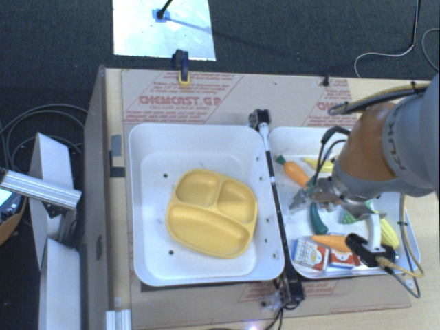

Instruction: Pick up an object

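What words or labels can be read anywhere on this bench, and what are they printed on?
"CHEMCAST" in red capitals, on the brown paper-covered board behind the white bins; the red lines under it are too small to read.
Red print on the same board's right side: cut off, unreadable.
Small red and white carton in the right bin: print too blurred.

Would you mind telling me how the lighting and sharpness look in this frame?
Camera view: even, soft light, faint shadows inside the left bin; the yellow tray is sharp; the shiny sheet on the floor glares; the arm looks slightly soft.
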`<state>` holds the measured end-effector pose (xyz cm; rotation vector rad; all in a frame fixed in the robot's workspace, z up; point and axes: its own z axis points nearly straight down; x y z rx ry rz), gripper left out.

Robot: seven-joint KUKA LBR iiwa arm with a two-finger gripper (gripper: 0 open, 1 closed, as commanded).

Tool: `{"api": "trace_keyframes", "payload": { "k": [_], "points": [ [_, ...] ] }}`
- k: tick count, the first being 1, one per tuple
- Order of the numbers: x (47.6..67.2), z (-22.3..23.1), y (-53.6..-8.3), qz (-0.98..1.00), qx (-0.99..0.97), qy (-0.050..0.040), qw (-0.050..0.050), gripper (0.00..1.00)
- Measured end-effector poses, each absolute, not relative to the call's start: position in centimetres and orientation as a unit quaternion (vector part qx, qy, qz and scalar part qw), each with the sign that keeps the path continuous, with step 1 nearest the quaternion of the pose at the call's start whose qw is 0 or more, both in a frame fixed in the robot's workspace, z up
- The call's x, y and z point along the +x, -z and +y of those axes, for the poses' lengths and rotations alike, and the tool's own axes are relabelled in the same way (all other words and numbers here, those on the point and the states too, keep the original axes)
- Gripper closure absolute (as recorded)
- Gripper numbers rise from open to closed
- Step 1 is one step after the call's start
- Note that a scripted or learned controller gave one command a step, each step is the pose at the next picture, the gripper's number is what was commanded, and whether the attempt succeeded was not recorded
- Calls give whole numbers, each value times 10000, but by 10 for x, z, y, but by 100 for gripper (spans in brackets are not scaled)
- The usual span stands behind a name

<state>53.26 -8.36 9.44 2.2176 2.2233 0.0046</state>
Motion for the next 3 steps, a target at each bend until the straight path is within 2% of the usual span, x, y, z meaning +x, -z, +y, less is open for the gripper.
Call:
{"api": "trace_keyframes", "payload": {
  "k": [1,2,3],
  "points": [
    [485,-95,-84,7063,7079,3,-7,0],
    [557,-96,-85,7093,7049,-23,33,0],
    [520,-112,-84,7067,7075,6,-6,0]
  ]
}}
